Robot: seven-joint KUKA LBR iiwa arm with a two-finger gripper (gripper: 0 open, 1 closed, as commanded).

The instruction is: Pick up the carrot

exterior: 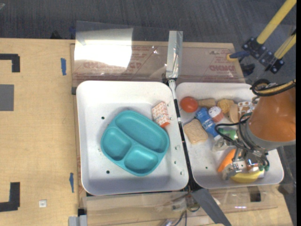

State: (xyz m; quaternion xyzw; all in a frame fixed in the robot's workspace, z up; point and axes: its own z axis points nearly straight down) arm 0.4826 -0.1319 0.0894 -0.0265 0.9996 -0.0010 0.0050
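The carrot (225, 160), small and orange, lies tilted in the front part of the right bin (204, 171). My gripper (242, 163) hangs low just to its right, over the carrot's lower end and a yellow banana (248, 176). It is very close to the carrot, but I cannot tell whether they touch. The arm's orange band (275, 119) covers the bin's right side.
The right bin also holds a red tomato (189, 104), a blue bottle (207, 120), a bread slice (195, 132), a green item (228, 133) and pastries (225, 106). In the left bin (89, 126) sit a teal divided plate (135, 141) and a small carton (161, 113).
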